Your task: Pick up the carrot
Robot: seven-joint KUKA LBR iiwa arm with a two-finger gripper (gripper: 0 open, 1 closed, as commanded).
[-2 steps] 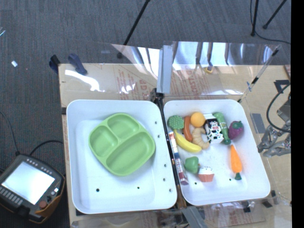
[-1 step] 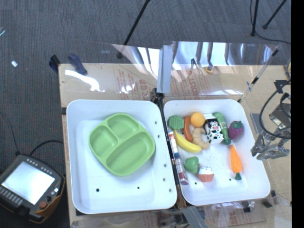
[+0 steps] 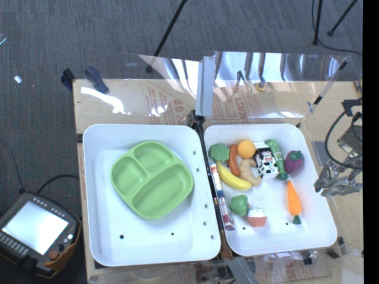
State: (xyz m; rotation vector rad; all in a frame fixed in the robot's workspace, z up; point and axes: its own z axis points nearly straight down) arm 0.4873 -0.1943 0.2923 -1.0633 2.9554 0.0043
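The carrot (image 3: pixel 294 199) is orange with a green stub at its near end. It lies lengthwise on the floor of the right bin (image 3: pixel 320 232), close to that bin's right wall and apart from the other toys. My gripper (image 3: pixel 335 182) is a grey metal shape at the view's right, just outside the right bin's rim. It sits a short way to the right of the carrot and is not touching it. Dark cables loop above it.
Left of the carrot lie broccoli (image 3: pixel 219 152), an orange ball (image 3: pixel 246 148), a banana (image 3: pixel 232 178), a cow-patterned carton (image 3: pixel 266 163), a cucumber (image 3: pixel 276 157), a purple eggplant (image 3: pixel 294 160), a green pepper (image 3: pixel 239 205) and a cupcake (image 3: pixel 256 216). The left bin (image 3: pixel 100 241) holds a green divided plate (image 3: pixel 152 178).
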